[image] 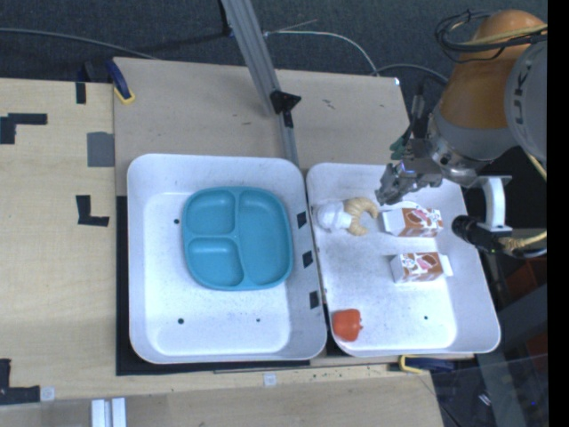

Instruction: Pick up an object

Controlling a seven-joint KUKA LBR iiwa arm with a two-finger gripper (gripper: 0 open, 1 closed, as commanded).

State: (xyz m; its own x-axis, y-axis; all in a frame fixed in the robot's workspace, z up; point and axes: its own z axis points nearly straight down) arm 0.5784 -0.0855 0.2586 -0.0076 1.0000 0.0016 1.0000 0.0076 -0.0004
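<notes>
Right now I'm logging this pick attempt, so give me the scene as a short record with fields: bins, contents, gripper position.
left bin: holds a blue divided plate
right bin: holds a tan and white toy, two small cartons, a red-orange item
gripper: low over the right bin's far side, between the toy and the upper carton
grasp: nothing seen between the fingers
arm: enters from the right

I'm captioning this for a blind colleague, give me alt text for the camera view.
A grey robot arm's gripper hangs over the right bin, near a croissant-like toy, two small cartons and a red item. The left bin holds a blue divided plate.
</notes>
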